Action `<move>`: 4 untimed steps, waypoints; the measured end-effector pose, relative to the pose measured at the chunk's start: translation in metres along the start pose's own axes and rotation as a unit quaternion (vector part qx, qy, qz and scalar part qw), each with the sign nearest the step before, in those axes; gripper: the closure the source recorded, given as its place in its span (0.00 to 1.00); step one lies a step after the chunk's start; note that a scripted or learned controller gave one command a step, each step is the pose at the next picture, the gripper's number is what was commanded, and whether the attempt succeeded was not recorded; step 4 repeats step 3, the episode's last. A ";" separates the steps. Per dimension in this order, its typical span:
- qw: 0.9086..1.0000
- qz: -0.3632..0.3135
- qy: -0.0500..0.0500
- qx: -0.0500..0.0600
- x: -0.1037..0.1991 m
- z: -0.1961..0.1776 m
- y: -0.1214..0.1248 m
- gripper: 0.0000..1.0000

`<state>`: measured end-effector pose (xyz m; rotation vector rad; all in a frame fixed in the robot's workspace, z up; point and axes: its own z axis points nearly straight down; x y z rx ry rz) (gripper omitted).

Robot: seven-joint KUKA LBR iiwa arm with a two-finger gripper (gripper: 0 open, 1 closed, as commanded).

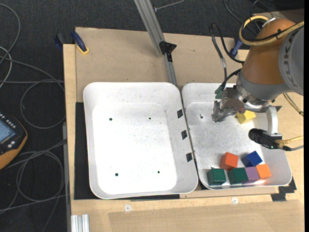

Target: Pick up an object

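My gripper (pixel 218 114) hangs over the upper middle of the right bin (pixel 212 141), pointing down at bare bin floor. A yellow block (pixel 247 116) lies just right of it, partly hidden behind the wrist. Along the bin's front edge sits a cluster of blocks: an orange-red one (pixel 230 160), a blue one (pixel 252 158), an orange one (pixel 263 170), a purple one (pixel 251 174) and two green ones (pixel 217 176) (pixel 236 176). I see nothing between the fingers.
The left bin (pixel 135 139) lies beside the right one, with black clips (pixel 184 134) along the shared wall. A metal pole (pixel 153 25) slants up from behind the bins. Cables trail on the floor at left.
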<state>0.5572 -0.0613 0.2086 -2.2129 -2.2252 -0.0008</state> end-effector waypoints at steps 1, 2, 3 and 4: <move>1.000 -0.001 0.000 0.000 0.049 -0.015 -0.016 1.00; 1.000 -0.001 0.000 0.001 0.106 -0.013 -0.034 1.00; 1.000 -0.001 0.000 -0.002 0.157 -0.028 -0.049 1.00; 1.000 -0.001 0.000 -0.002 0.157 -0.028 -0.049 1.00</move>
